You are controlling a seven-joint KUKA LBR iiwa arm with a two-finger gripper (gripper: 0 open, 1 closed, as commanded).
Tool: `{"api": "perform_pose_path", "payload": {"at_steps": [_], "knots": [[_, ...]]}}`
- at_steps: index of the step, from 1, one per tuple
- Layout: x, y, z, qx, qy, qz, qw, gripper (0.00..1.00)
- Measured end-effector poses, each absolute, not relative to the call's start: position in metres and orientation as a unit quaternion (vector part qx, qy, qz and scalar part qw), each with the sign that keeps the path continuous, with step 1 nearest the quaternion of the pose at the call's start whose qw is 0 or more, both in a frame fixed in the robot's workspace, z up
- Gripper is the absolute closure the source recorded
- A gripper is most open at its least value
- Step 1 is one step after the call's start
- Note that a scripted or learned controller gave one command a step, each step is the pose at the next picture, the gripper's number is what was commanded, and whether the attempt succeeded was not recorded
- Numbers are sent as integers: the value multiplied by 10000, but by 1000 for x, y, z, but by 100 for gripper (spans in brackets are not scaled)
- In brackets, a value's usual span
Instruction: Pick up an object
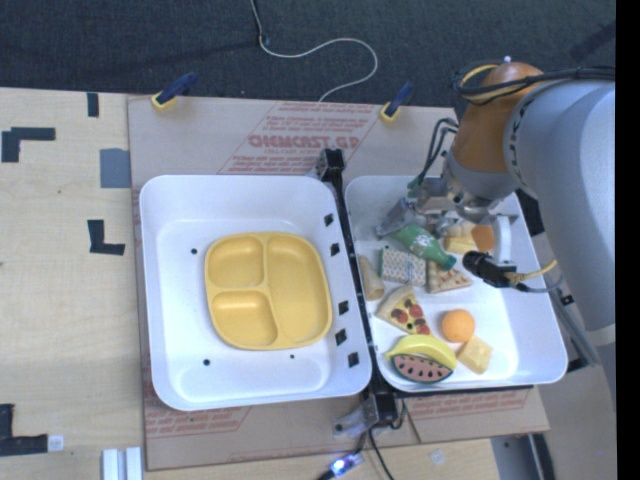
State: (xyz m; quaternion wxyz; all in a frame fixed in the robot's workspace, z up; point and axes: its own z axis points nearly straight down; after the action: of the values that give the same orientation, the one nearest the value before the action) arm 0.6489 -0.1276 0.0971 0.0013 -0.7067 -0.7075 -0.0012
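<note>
The gripper (pixel 425 211) is down in the right bin (pixel 530 353), right over a green toy (pixel 424 242) at the far side; closed or not, I cannot tell, and nothing looks lifted, so the pick remains. Count: two bins, one yellow divided plate (pixel 268 290), roughly ten toy foods.
</note>
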Motion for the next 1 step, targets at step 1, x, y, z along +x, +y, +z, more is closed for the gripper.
{"api": "perform_pose_path", "payload": {"at_steps": [1], "knots": [[649,-127,84,-7065,-7077,10,9,0]]}}
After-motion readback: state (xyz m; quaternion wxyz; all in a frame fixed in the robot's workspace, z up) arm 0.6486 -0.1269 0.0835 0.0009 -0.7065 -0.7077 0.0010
